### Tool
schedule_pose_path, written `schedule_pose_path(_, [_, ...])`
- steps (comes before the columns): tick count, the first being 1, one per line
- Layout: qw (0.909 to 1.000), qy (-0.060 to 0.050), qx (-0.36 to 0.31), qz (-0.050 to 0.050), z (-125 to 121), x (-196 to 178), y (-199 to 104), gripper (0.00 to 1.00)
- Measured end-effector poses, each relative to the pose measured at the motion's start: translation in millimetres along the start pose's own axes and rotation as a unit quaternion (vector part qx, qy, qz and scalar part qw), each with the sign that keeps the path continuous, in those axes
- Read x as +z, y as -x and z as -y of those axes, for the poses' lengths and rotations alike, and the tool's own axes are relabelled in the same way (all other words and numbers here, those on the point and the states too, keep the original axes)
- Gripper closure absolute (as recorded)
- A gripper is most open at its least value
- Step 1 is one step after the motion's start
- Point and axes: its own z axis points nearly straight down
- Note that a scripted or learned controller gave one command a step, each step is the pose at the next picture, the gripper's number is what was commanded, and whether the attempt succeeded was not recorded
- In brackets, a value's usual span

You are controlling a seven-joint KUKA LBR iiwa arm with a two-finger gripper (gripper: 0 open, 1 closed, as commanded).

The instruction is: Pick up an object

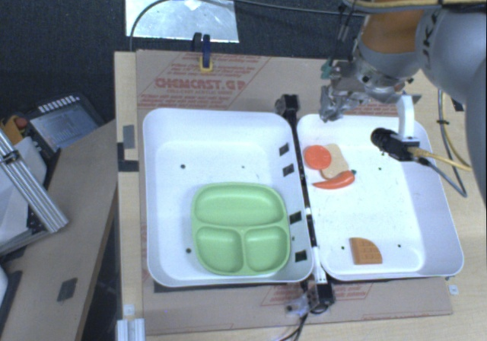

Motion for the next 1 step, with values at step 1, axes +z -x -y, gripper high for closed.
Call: schedule_pose_path(1, [1.0000, -0.001, 0.000, 0.000, 7.0, 20.2, -57.5, 1.00])
